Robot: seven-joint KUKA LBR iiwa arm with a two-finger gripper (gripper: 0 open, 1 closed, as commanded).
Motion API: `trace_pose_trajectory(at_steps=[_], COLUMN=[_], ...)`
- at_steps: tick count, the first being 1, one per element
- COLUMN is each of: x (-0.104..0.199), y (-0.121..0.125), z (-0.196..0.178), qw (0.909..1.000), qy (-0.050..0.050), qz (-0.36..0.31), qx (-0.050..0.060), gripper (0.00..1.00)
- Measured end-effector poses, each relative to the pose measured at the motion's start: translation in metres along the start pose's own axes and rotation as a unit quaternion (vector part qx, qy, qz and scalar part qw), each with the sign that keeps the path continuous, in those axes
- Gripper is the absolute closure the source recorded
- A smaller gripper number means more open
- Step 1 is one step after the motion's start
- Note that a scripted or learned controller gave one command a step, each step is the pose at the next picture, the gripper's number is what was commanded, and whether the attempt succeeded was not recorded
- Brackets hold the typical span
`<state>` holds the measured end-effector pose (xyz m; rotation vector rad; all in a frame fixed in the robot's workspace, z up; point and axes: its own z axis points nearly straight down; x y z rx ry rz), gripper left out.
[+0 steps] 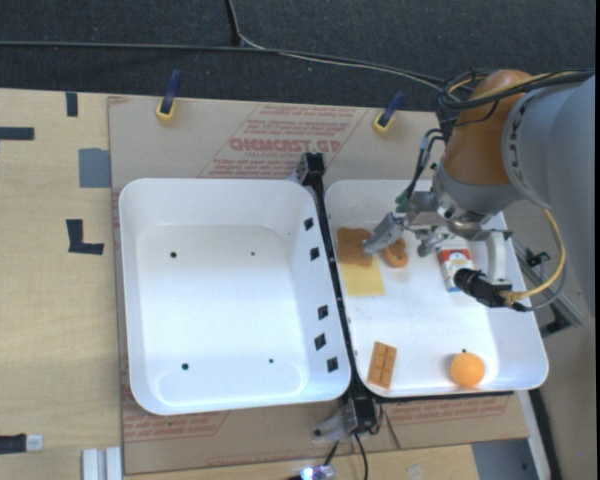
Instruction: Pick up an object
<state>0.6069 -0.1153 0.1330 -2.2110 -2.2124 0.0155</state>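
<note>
My gripper [408, 240] hangs low over the upper part of the right bin [510, 343], its fingers spread apart. A small orange-brown bread-like piece [395, 257] lies on the bin floor just below the gap, nearer the left finger [384, 236]. The fingers are not closed on it. To its left lie a brown toast slice [351, 245] and a yellow cheese slice [364, 279]. A red and white can [454, 267] lies just right of the gripper.
A waffle-like cracker [382, 364] and an orange ball [467, 369] lie near the right bin's front wall. The left bin [220, 298] adjoins across a black divider [325, 268]. A cable loops off the arm at the right.
</note>
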Motion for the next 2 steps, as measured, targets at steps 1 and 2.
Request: trace_pose_trajectory(at_steps=[1, 2], x=[-0.016, -0.014], y=[0.015, 0.017], z=[0.050, 0.035], qw=[1.0000, 0.9999], qy=[-0.002, -0.001], qz=[0.000, -0.001], qx=[-0.008, -0.011], gripper=[0.00, 1.00])
